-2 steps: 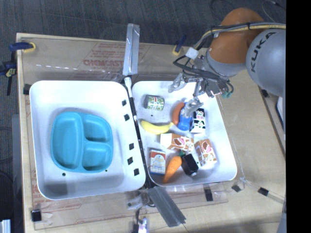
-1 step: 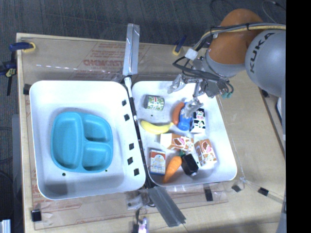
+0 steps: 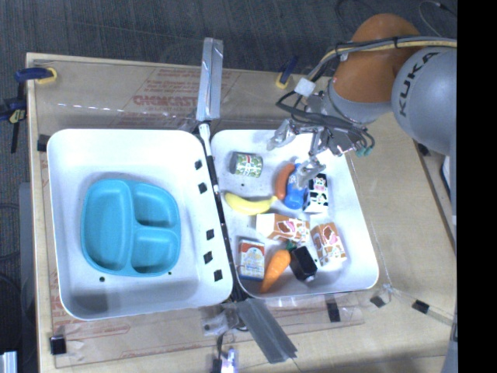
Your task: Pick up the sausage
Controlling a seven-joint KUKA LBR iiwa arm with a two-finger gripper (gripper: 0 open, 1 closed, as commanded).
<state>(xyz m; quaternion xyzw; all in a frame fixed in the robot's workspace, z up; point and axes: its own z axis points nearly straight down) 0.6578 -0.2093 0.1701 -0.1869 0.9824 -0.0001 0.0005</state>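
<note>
Fingers (image 3: 309, 166) hung just over the sausage (image 3: 284, 180) for our grasp, though we couldn't tell if they'd clenched.

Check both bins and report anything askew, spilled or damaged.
Nothing looks spilled or broken. The right bin is crowded: carrot, banana, sausage and small cartons lie jumbled, touching one another. The blue tray sits slightly askew in the left bin.

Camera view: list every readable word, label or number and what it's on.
"KUKA" reads on the grey arm.
Red print on the bench sheet is too blurred to read.
Labels on the small can and food cartons are too small to read.
</note>
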